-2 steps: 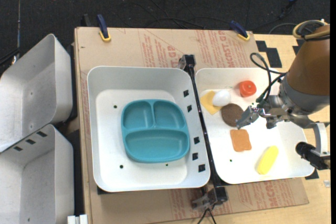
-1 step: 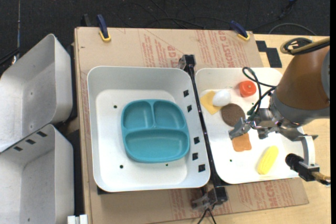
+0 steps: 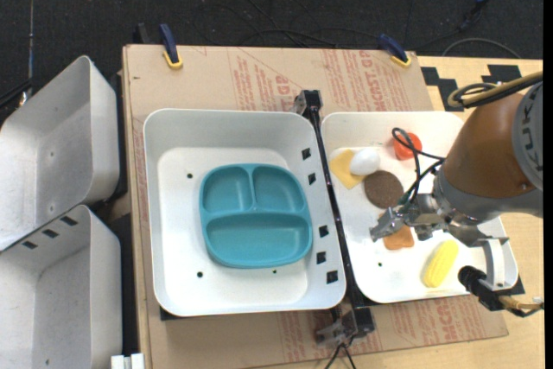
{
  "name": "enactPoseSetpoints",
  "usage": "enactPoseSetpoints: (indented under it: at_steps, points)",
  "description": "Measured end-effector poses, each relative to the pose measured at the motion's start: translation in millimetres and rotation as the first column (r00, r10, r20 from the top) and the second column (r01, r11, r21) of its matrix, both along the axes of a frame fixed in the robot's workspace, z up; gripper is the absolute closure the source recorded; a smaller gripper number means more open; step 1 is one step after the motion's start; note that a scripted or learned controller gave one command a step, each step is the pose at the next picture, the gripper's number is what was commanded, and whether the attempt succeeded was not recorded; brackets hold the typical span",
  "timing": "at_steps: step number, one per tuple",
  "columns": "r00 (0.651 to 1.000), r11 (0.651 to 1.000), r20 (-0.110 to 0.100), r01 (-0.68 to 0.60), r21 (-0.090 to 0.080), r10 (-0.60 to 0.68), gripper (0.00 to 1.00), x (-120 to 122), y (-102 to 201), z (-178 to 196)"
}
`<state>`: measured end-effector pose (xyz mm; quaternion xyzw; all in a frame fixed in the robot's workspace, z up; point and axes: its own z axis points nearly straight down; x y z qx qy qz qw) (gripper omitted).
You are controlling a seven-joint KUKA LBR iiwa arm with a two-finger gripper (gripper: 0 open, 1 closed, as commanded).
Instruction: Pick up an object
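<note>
While the arm [image 3: 488,160] is reaching in from the right, its gripper [image 3: 393,229] is hanging low over the right bin [image 3: 389,285]. The metal tip is sitting right over an orange piece [image 3: 399,241] on the bin floor, and it is hard to tell if they are touching. I cannot tell if the gripper is holding anything, since the view from above is too small and blurry there.

The toy food is lying in the right bin. A brown round thing [image 3: 383,187] is lying just above the gripper. A white egg shape [image 3: 365,159] is resting on a yellow slice [image 3: 345,168] near the bin's left wall. A red-orange piece [image 3: 407,145] is sitting near the top, beside a black cable [image 3: 421,158]. A yellow lumpy thing [image 3: 440,263] is lying near the bottom, a bit right of the gripper.

In the left bin [image 3: 164,212] a blue plate [image 3: 256,215] with three parts is lying flat in the middle. Both bins are sitting side by side on a brown board [image 3: 259,73].
</note>
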<state>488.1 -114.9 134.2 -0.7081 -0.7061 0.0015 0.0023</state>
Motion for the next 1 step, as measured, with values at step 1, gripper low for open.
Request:
enactPoseSetpoints:
  at_steps: [1]
  points:
    - [1.0, 1.0, 0.005, 0.0, -0.002, 0.0, 0.0, 0.2, -0.2, -43.0]
